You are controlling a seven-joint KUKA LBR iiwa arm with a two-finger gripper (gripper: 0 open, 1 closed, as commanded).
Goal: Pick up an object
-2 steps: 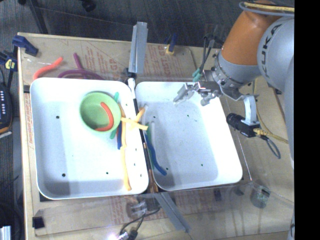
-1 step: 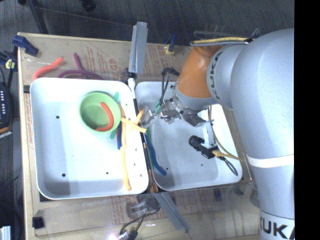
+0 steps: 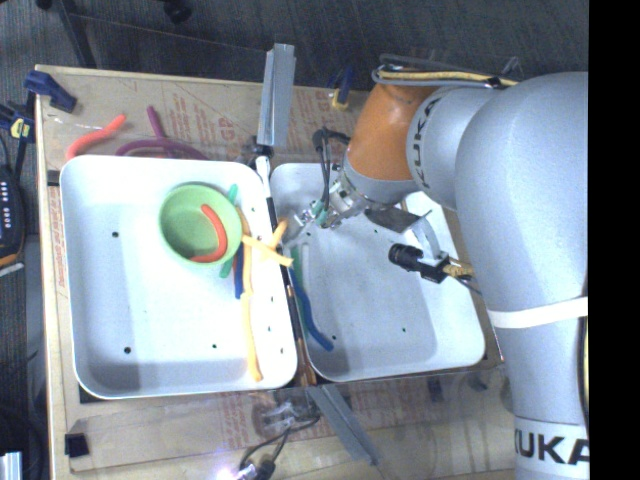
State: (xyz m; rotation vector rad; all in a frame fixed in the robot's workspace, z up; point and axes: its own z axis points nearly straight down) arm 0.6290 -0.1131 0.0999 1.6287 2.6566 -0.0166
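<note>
Pincer [image 3: 318, 214] hangs low at the right bin's [image 3: 455, 353] upper-left corner, grip state untellable, near a thin yellow strip [image 3: 268, 248] straddling both bins' rims, probably light and floppy, best pinched mid-length.

Arm [image 3: 520, 228] enters from the right; its bulky grey links fill the right side of the view. Orange band [image 3: 385, 133] sits above the wrist, which is angled down and to the left. End effector [image 3: 318, 213] is low, at the upper left of the right bin. Tip small and cluttered in view; probably pointing down-left, finger state unreadable.
</note>
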